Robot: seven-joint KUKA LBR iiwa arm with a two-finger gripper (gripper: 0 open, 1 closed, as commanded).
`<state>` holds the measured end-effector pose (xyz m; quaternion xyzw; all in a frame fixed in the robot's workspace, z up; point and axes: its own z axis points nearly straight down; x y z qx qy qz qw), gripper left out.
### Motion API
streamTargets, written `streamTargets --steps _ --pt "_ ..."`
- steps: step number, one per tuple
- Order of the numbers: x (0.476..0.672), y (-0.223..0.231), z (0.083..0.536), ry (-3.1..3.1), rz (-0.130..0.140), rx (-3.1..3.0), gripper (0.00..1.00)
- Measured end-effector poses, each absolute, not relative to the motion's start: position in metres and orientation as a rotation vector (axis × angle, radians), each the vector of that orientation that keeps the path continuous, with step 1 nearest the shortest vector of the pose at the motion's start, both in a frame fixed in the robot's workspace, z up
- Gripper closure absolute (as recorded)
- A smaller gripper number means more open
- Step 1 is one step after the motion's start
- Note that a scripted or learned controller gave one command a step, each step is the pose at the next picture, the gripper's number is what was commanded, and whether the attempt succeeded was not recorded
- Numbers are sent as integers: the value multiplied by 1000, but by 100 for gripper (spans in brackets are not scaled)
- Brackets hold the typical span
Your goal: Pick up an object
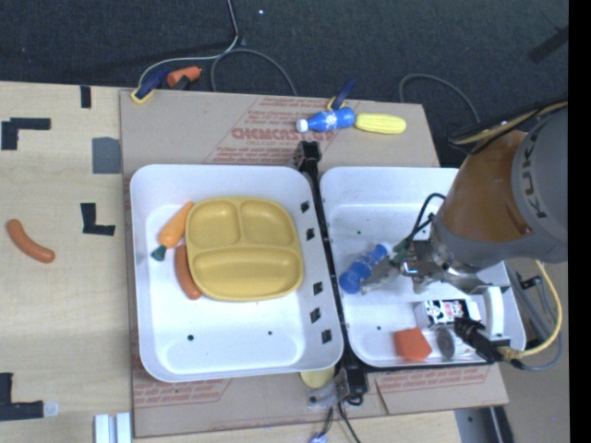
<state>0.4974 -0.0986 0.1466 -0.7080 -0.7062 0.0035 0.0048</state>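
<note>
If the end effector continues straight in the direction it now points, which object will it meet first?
The end effector points toward the view's left, inside the right bin. The first thing in that line looks to be the blue object, right at its tip. Whether they already touch is unclear, since depth is hard to judge.

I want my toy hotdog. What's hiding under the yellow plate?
A hotdog pokes out from under the yellow divided plate's left edge, beside a carrot. Whatever else lies beneath is covered.

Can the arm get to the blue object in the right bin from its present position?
Probably yes. The end effector sits right beside the blue object in the right bin, and nothing lies between them; the orange block is off to the side.
</note>
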Motion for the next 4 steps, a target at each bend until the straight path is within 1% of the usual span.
streamTargets --steps 1,2,3,4 --pt "531 -172 214 -2224 -1 -2233 0" --pt "546 -109 148 -2222 4 -2210 0" --pt "612 -95 83 -2228 -1 -2220 0" --pt "574 -123 87 -2225 -5 -2226 0"
